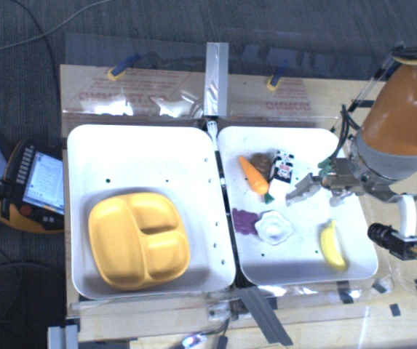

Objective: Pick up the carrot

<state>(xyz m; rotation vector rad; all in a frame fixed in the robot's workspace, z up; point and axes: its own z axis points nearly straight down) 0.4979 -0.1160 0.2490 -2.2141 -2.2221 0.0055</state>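
Observation:
The orange carrot [254,174] lies in the upper left part of the right bin [354,264], its green end pointing toward the bin's middle. My gripper [317,193] hovers to the carrot's right, over the bin's middle right area. Its fingers [300,190] are spread apart with nothing between them, and the nearer one ends a short way from the carrot without touching it.
A dark brown and black-and-white item [279,166] lies against the carrot's right side. Purple grapes [245,221], a clear white piece [273,228] and a banana [330,246] share the right bin. A yellow divided plate [139,237] sits in the left bin [121,144].

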